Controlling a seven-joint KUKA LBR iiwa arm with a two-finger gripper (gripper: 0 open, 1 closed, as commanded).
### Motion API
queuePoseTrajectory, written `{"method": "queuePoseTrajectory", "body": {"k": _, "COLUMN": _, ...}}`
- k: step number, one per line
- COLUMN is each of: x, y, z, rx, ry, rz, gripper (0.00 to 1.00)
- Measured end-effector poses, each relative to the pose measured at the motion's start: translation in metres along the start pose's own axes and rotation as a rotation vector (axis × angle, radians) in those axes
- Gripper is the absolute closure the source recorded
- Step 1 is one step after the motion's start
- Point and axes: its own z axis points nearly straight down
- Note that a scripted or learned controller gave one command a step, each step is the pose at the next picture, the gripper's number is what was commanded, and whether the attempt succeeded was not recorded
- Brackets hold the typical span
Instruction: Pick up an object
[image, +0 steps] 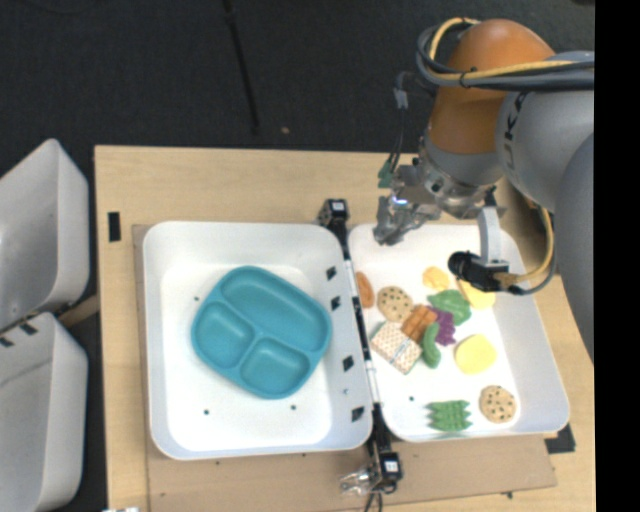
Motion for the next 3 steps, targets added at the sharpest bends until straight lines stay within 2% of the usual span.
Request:
{"method": "queuePoseTrajectory", "body": {"k": 1, "x": 0.055, "y": -0.014, "z": -0.001, "rx": 0.002, "ry": 0.0, "rz": -0.001, "gripper": 1.0}}
{"method": "queuePoseTrajectory", "body": {"k": 2, "x": 0.105, "y": -0.033, "z": 0.019, "rx": 0.002, "ry": 0.0, "rz": 0.0, "gripper": 1.0}}
{"method": "queuePoseTrajectory", "body": {"k": 3, "x": 0.119, "y": -0.027, "z": 0.007, "rx": 0.0, "ry": -0.001, "rz": 0.002, "gripper": 1.0}}
